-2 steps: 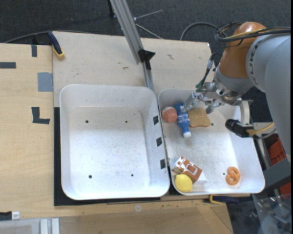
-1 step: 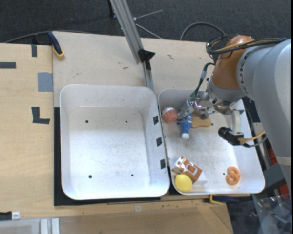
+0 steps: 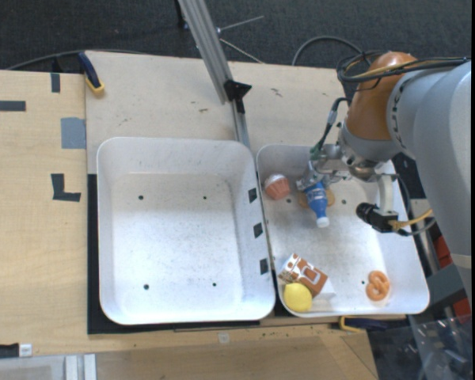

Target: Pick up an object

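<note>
Premises: a robotics lab or test bay. A pale wooden table (image 3: 174, 93) stands on dark carpet (image 3: 79, 14) and carries two shallow white bins (image 3: 111, 212) side by side. Grey and black tape marks (image 3: 73, 133) are stuck to the tabletop on the left. A metal rail (image 3: 206, 38) rises at a slant behind the bins. Loose black cables (image 3: 317, 47) run over the carpet. A large grey robot arm (image 3: 435, 125) with an orange band (image 3: 372, 105) reaches in from the right. Small assorted items lie in the right bin (image 3: 404, 291).

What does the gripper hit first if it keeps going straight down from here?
Most likely the blue bottle, lying directly under the gripper in the right bin. Depth is unclear from above; they may already touch.
</note>
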You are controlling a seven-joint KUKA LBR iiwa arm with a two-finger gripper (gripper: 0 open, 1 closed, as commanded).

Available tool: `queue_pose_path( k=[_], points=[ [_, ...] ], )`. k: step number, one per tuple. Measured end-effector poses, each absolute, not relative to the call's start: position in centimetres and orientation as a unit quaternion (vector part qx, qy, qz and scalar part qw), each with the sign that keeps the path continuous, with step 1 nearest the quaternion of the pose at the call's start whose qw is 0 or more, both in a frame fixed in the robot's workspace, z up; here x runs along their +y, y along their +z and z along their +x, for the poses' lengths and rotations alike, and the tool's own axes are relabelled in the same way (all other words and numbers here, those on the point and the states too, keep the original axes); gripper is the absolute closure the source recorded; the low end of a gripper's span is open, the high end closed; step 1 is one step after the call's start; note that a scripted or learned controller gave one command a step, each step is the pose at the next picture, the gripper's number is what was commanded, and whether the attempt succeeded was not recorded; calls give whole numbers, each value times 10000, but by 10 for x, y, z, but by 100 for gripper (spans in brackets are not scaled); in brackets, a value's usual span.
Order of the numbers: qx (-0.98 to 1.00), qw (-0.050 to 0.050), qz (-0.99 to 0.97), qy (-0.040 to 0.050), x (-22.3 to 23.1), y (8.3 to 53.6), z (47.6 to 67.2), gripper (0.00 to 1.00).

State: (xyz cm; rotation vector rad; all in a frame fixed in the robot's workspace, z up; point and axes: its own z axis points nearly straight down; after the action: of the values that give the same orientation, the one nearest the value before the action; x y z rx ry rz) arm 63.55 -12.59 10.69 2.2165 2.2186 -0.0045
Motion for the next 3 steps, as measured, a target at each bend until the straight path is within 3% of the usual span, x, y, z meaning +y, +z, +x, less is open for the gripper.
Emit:
queue_pose_path(
  k=[1,2,3],
  points=[
    [7078,12,7064,10,-118,152,634,100],
    [7078,20,7064,13,-119,206,646,100],
    [7076,6,7066,6,-119,229,646,100]
  ],
)
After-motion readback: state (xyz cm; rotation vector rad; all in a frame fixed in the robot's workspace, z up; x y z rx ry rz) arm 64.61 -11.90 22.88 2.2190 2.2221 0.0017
